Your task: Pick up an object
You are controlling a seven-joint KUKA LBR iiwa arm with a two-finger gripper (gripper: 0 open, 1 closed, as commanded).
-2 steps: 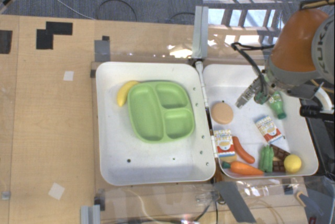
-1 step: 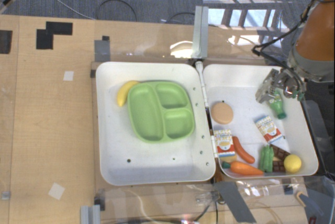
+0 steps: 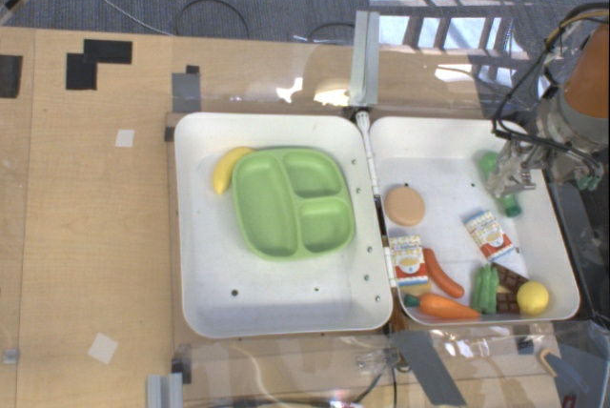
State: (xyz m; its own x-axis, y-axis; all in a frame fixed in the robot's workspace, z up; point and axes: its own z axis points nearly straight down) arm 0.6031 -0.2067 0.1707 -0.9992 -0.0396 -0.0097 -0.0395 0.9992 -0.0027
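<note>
Nearest the camera, along the front edge of the right bin, most of the small items are crowded: one carrot, one sausage, one carton, one green pod, one brown bar and one lemon. Their piling toward that front edge is judged to come from loose tumbling rather than neat placing. One further packet is seen near the right wall, and one round bun near the left wall.

One green divided plate is set near the middle of the left bin, with one banana tucked against its far-left rim.

The gripper is lowered at the far right corner of the right bin, beside green pieces whose number cannot be told. Whether the fingers are spread or closed cannot be told, nor whether anything is held. That green item is judged the likeliest target of the pick.
</note>
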